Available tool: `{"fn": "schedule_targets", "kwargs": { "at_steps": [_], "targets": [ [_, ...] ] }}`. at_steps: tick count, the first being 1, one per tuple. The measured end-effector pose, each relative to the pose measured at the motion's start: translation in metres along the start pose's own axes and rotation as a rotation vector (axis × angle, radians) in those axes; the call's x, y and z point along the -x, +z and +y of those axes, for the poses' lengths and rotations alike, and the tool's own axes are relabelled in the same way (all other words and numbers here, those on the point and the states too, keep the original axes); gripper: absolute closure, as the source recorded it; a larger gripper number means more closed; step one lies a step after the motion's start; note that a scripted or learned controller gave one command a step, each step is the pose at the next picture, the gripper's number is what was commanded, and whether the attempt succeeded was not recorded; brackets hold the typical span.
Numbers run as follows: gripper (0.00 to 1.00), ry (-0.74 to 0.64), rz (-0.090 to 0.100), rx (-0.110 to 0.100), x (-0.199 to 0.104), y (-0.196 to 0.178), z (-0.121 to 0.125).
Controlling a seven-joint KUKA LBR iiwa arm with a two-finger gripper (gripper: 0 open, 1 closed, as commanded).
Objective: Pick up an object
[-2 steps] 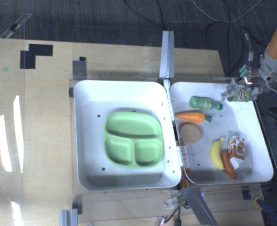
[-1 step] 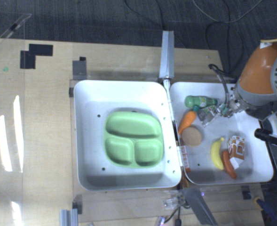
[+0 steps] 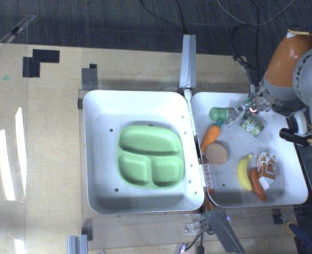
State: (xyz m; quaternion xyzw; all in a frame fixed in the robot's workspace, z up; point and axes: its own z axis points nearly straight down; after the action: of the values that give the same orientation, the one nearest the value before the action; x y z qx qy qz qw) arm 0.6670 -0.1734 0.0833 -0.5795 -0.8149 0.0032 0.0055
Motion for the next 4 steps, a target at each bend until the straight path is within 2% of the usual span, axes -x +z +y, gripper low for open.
{"fn": "schedule_targets", "kwargs": {
  "at_steps": [1,2,3,4],
  "targets": [
    [1.0,-0.005,0.001,-0.004,-0.001,-0.011,0.001],
    [0.0,-0.006,0.001,-0.003,-0.001,-0.011,0.001],
    [0.0,0.038,-0.007,0.015,0.015,-0.005,-0.054],
    [1.0,0.036,-0.01,0.021,0.015,-0.016,-0.052]
  ]
}}
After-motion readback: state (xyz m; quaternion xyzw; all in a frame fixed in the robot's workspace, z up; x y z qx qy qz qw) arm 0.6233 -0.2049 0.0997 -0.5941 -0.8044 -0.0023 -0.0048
